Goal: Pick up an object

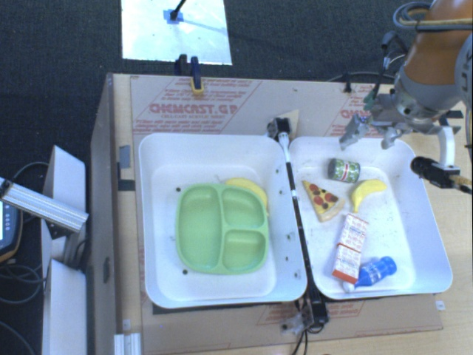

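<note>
- Here we see two white bins side by side; we use the small green can [344,170] as our landmark; it lies on its side near the back of the right bin [432,231].
- The gripper [369,132] hangs above the back rim of that bin, up and a little right of the can; its two fingers are spread wide apart; nothing sits between them.
- The grey arm with its orange part [442,39] rises to the upper right of the can.
- A pizza slice toy [322,200] lies just below the can and a bit to the left; a yellow banana [367,191] lies just below the can and to the right.
- A red and white box [350,248] lies farther below the can; a blue bottle [377,271] touches the low end of the box.
- Far left of the can, in the left bin [159,220], sits a green tray with three parts [222,229]; a yellow thing [250,190] peeks out behind the tray's back corner; we cannot tell what it is.
</note>
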You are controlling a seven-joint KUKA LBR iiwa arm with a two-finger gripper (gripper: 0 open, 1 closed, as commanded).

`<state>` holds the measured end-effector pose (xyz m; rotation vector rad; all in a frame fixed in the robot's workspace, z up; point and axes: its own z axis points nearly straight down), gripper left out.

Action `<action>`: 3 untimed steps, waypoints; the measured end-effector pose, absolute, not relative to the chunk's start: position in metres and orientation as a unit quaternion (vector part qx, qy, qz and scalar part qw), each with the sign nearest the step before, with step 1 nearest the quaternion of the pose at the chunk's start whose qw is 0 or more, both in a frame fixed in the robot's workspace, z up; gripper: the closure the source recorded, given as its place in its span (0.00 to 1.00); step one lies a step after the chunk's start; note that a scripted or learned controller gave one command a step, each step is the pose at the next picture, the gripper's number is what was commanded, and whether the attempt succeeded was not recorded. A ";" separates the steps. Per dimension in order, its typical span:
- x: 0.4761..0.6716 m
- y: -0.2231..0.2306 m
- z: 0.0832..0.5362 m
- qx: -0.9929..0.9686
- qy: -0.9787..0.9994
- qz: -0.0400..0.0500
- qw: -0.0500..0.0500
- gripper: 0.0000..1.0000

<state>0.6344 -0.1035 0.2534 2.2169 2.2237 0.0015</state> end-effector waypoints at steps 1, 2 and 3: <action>0.625 -0.130 0.174 0.707 0.708 0.000 0.000 0.00; 0.664 -0.146 0.089 0.706 0.708 0.000 0.001 0.00; 0.666 -0.146 0.102 0.705 0.709 0.002 0.003 1.00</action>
